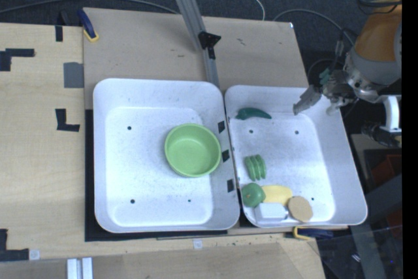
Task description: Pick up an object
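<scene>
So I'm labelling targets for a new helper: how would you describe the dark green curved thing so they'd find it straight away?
Start at the right-hand shallow white bin, the one nearer the arm. Look along its far edge, near the left corner: the dark green curved plastic piece lies there alone. The other items cluster at the near edge, and it is darker and slimmer than the ridged light green piece mid-bin.

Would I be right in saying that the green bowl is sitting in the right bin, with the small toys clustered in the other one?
Not quite: the camera view shows the green bowl in the left bin. The small toys are indeed clustered in the other one, the right bin.
</scene>
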You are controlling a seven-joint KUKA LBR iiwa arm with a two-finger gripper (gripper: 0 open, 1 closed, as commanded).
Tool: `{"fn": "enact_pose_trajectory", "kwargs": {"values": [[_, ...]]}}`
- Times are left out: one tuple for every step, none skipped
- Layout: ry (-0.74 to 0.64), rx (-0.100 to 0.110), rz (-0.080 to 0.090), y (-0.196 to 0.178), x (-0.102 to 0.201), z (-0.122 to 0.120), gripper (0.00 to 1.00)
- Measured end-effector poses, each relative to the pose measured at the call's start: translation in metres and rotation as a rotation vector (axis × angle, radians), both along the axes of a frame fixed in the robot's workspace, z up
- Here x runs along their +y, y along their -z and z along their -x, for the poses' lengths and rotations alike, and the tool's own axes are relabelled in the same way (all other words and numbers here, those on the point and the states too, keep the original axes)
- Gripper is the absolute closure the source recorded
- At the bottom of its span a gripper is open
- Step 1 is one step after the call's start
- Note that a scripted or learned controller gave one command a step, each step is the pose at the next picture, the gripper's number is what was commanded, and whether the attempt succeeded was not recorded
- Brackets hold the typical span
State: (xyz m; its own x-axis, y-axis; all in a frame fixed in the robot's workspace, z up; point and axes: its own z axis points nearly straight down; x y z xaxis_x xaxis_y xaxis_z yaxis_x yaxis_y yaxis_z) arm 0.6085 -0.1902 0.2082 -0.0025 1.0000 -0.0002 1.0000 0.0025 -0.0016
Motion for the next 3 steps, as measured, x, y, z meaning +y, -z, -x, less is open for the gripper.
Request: {"fn": "enact_pose_trajectory", "kwargs": {"values": [[0.000, 0.000, 0.000, 0.000, 0.000, 0.000, 0.00], [0.001, 0.004, 0.000, 0.044, 0.002, 0.001, 0.00], [0.000, 0.005, 0.000, 0.092, 0.002, -0.006, 0.00]]}}
